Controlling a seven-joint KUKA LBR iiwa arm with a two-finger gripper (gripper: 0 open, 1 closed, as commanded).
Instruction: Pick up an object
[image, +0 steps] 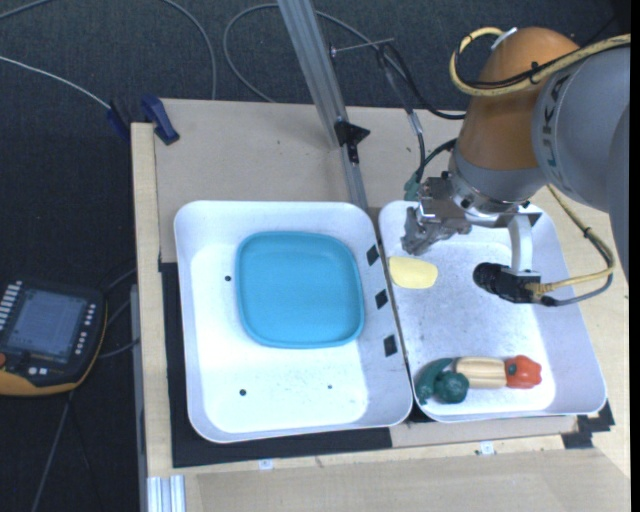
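the plate (300, 290) is taking up most of the left bin (186, 232), leaving bare floor lying open along its left side and near edge. in the right bin (590, 372) the gripper (418, 240) is hanging over the far left corner, crowding the yellow piece (413, 272) just below it, and the arm (520, 90) is covering the far side. the floor between that piece and the near wall is lying open. a green lump (443, 386), tan stick (480, 372) and red piece (523, 372) are lining the near wall, touching in a row. a pole (318, 80) is slanting over the bench's far side.
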